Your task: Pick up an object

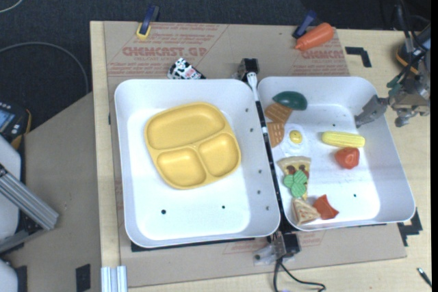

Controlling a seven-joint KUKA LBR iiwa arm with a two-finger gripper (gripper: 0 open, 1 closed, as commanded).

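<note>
Two white bins side by side | gripper (pixel 375 111) at right bin's (pixel 391 167) far right edge, grip unclear | corn (pixel 343 140) and tomato (pixel 348 158) just below | yellow tray (pixel 192 145) in left bin (pixel 133 167)

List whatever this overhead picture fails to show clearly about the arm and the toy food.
- Gripper: small and blurred at the right bin's far right rim; finger state unreadable.
- Arm: cut off by the picture's right edge.
- Black-and-white object behind the left bin: too small to identify.
- Food pieces by the divider: overlapping, outlines unclear.
</note>
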